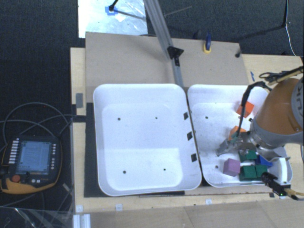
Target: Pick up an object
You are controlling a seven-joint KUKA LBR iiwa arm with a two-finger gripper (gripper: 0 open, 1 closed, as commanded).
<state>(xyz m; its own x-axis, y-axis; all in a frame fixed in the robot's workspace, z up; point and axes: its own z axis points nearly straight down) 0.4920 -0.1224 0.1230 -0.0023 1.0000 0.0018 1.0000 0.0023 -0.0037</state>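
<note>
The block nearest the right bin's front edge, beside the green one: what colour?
Purple, clearest in the camera view, left of the green block.

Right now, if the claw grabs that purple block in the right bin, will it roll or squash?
The purple block has flat faces, so it probably won't roll. It looks rigid and small, likely light. The green block sits close beside it, so a push may nudge both.

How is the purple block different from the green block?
The purple block is pale purple, while the green block is dark green. The purple block lies in plain sight, nearer the bin's middle; the green block sits closer to the bin's front right corner, partly under the arm. Both are small blocks in the right bin.
</note>
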